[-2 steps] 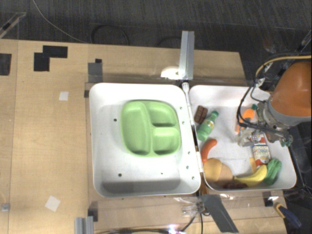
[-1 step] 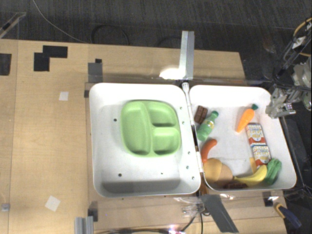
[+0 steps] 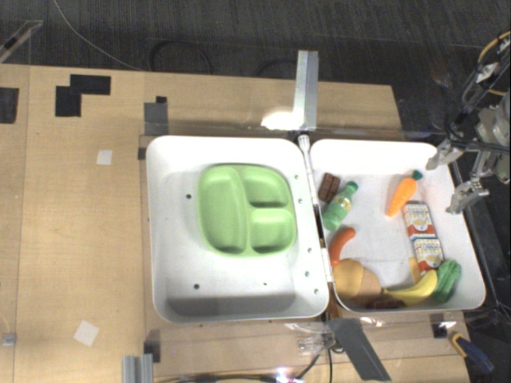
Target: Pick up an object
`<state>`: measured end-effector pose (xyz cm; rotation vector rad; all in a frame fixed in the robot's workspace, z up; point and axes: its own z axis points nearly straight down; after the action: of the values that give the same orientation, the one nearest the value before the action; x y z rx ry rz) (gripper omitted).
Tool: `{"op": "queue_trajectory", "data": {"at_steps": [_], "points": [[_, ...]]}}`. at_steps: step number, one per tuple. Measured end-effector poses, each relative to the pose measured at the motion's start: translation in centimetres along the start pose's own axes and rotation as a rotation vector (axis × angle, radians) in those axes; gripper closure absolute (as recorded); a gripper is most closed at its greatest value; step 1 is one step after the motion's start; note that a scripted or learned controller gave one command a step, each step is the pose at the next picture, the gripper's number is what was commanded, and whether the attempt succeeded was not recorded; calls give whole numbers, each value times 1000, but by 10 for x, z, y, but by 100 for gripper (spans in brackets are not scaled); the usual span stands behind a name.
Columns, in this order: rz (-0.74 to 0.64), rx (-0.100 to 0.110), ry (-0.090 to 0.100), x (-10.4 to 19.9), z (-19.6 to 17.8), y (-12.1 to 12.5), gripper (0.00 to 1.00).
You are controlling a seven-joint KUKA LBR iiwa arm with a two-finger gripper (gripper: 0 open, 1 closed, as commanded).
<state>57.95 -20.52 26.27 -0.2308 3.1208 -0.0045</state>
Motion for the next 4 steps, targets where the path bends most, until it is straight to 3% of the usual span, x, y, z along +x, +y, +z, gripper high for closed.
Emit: {"op": "queue_trajectory", "data": {"at_steps": [1,2,3,4], "points": [[24,1,-2,30,164,5,0],[-5,0,-5,33,172,57,0],[49,3,-8,67,171,70,0],[43,0,-4,-14,173,69,0]]}}
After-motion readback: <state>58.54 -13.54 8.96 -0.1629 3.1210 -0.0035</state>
